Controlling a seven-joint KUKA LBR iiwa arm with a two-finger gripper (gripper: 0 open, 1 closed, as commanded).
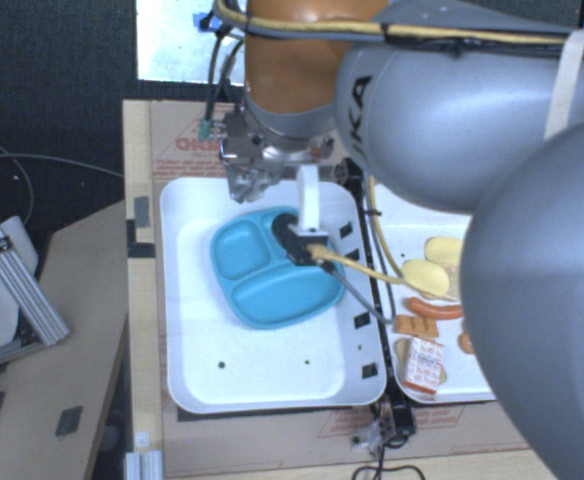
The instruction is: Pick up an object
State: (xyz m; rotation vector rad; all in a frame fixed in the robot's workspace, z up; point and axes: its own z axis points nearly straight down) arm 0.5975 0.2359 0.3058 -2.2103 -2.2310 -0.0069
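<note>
**As the gripper (246, 186) hangs at its upper-left corner, the blue plate (272, 303) spreads away to the lower right**

While I watch on the overhead camera, the gripper sits just above the plate's upper-left corner. It's over the rim there or a shade outside it; from this slant I can't settle which. I can't tell how far it is open either, because the wrist housing masks that, and I see nothing held in it.

The plate lies flat in the left bin (262, 383), compartments up. Its body spreads from the gripper toward the lower right of the view. Its long axis looks to run roughly on that same diagonal, with a smaller compartment nearest the gripper and the large one beyond it.

So here's the relation I'm playing: the rim is almost under the tool, and the bulk of the plate is off to one side. My read is that a pinch on the rim at that corner needs little travel, mostly down. A grab nearer the plate's middle would want a shift along the diagonal first.

Past the plate's right edge, in the right bin (402, 218), sit yellow pieces (427, 276), a sausage (434, 309) and a packet (424, 363). They're all well apart from the gripper, so the plate is the nearer candidate by a long way.
</note>
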